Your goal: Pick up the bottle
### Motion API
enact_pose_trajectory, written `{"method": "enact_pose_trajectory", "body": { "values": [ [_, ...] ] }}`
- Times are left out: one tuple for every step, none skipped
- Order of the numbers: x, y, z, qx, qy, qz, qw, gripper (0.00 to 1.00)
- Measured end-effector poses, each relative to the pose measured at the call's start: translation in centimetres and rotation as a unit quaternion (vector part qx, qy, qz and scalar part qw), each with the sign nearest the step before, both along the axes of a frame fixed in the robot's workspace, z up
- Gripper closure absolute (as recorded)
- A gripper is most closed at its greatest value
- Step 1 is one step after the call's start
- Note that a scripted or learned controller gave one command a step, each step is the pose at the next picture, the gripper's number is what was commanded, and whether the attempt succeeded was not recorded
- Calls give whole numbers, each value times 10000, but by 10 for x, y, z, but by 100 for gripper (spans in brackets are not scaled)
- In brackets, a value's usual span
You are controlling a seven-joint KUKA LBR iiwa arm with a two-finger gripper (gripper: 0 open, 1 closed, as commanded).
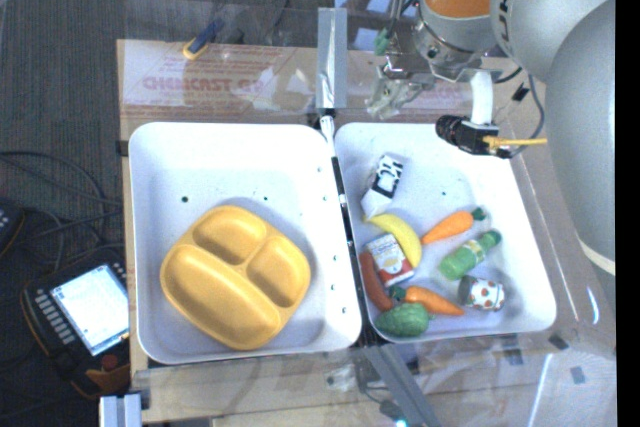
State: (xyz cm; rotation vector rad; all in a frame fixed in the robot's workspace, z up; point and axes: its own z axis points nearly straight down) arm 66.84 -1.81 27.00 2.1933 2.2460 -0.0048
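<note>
Bottle [468, 255]: green, lying in right bin [520, 205], wedged among carrot [446, 226] and small jar [483, 293]. Gripper [392, 98]: above bin's far rim, grip state cannot be told. Risk: fingers snag neighbours, bottle rolls away.

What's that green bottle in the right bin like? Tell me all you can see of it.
The green bottle is small, looks like glossy plastic, and has a darker green cap. It lies on its side, cap pointing up-right, on the floor of the right bin. An orange carrot lies just above it, and a red-dotted cup just below.

Green bottle [468, 255] in right bin [530, 245], arm [520, 5] above
</note>
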Motion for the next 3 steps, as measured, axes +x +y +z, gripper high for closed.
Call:
{"method": "enact_pose_trajectory", "body": {
  "values": [
    [0, 24, 68, -3, -3, 434, 9991, 100],
    [0, 38, 147, 3, 0, -428, 9991, 100],
    [0, 68, 115, 9, 7, 987, 9951, 100]
  ]
}}
